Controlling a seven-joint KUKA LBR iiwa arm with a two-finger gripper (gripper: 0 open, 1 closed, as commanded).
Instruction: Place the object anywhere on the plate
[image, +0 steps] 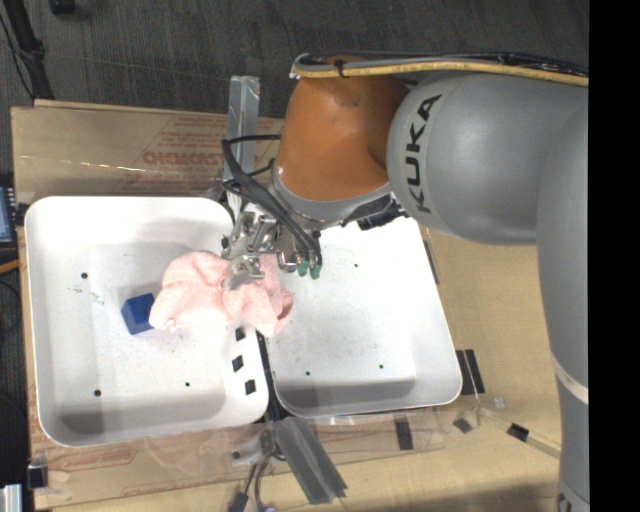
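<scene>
My grey arm (480, 150), with its orange band (335, 130), reaches in from the right and covers the far edge of the right bin (380, 340) and part of the brown cardboard (120, 140) on the tabletop (500, 300) behind it. My end effector (248, 262) hangs low over the seam between the bins, touching the top of a crumpled pink cloth (225, 292); its metal parts and dark cables run together, so I cannot tell how it is set or whether it holds the cloth. There are two white bins side by side. The left bin (60, 330) holds two things: the pink cloth, which lies at its right side and drapes over the shared rim toward the right bin, and one small blue block (138, 312) just left of the cloth, its right edge tucked under a fold. A grey bracket (305, 460) sits at the near edge between the bins, partly cut off at the bottom.
</scene>
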